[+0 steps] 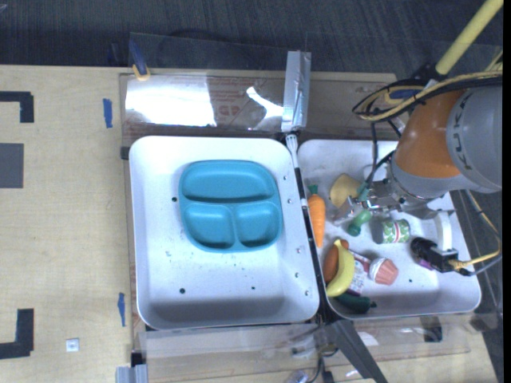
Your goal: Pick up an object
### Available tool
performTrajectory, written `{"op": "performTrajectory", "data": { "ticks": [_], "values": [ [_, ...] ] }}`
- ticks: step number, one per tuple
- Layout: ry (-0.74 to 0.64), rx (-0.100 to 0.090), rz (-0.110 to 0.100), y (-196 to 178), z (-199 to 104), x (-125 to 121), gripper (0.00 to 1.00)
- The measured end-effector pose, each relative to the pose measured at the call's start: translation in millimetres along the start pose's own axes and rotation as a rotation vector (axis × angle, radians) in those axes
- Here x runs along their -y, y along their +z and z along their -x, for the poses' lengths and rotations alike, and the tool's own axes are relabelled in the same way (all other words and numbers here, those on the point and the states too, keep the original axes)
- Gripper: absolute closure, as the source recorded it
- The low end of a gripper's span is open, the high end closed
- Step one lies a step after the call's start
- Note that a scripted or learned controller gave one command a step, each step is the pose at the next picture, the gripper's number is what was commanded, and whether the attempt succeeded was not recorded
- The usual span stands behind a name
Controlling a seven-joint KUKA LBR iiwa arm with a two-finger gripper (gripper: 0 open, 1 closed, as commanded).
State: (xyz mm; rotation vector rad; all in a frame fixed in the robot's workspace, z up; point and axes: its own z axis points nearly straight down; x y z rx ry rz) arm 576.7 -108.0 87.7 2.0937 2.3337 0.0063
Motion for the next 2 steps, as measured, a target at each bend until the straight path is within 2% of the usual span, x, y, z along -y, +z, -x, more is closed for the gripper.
{"op": "performTrajectory", "data": {
  "ticks": [1,2],
  "values": [
    [0.002,0.001,0.005,-11,0,-1,1.00],
    [0.164,-0.001,-0.002,-99,-44,-43,1.00]
  ]
}}
